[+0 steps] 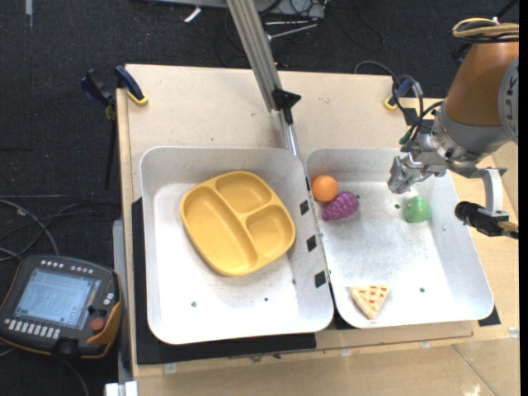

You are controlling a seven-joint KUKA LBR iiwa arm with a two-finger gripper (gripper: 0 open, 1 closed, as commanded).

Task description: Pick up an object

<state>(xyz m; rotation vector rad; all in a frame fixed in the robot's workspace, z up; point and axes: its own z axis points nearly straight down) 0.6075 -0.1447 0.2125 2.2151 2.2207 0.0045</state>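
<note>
In the right bin (445, 291) lie a green round object (417, 209), an orange ball (324, 188), a purple grape bunch (340, 206) and a waffle-patterned wedge (370, 299). My gripper (401, 177) hangs over the bin's far right part, just up and left of the green object. Nothing shows between its fingers. The orange ball and the grapes touch each other near the bin's left wall.
The left bin (165, 304) holds a yellow divided plate (238, 221). A metal pole (257, 44) slants up from between the bins. Clamps sit at the bench's far corners (403, 89). A teach pendant (54, 299) lies left of the bench.
</note>
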